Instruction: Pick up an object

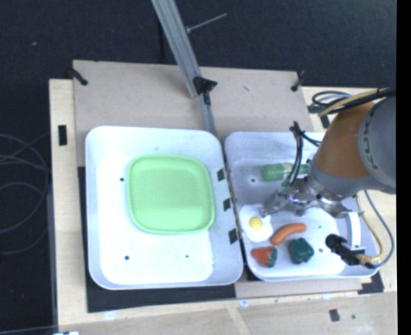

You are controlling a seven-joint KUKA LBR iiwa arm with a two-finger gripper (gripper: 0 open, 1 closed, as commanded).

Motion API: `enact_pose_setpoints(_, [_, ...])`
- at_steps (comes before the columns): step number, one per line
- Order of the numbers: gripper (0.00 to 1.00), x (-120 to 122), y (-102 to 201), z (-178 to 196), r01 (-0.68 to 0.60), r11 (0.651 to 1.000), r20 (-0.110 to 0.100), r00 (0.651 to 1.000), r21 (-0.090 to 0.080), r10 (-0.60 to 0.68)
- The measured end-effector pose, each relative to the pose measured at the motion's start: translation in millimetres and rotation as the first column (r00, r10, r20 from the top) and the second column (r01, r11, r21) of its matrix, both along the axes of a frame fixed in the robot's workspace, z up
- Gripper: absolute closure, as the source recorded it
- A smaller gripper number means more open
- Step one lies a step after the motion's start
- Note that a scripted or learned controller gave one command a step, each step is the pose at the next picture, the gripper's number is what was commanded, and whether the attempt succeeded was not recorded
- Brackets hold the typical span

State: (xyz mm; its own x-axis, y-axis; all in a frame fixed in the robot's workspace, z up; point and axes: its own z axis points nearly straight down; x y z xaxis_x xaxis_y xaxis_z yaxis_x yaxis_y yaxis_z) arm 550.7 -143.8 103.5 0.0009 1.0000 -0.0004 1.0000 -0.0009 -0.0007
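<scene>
My gripper [280, 202] hangs low over the middle of the right bin [245, 152], reaching in from the right under the arm's orange band. Just below it lie a fried-egg toy [256, 225] and an orange sausage-shaped piece [287, 232]. Along the bin's front edge sit a red and green piece [264, 257] and a dark green block [301, 250]. A pale green object [276, 171] lies behind the gripper, partly hidden by cables. I see nothing held in the gripper.
The left bin [107, 187] holds a light green square plate [170, 194]. A grey metal pole [181, 40] slants down from the top to the gap between the bins. The bins stand on a pale wooden bench [142, 89].
</scene>
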Motion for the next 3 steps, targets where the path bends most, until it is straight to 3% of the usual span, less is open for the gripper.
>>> enact_pose_setpoints(1, [1.00, 1, 0, 12, 0.001, 1.000, 0.004, 1.000, 0.000, -0.001])
enact_pose_setpoints(3, [1.00, 8, 9, 117, -0.001, 1.000, 0.006, 1.000, 0.000, 0.001])
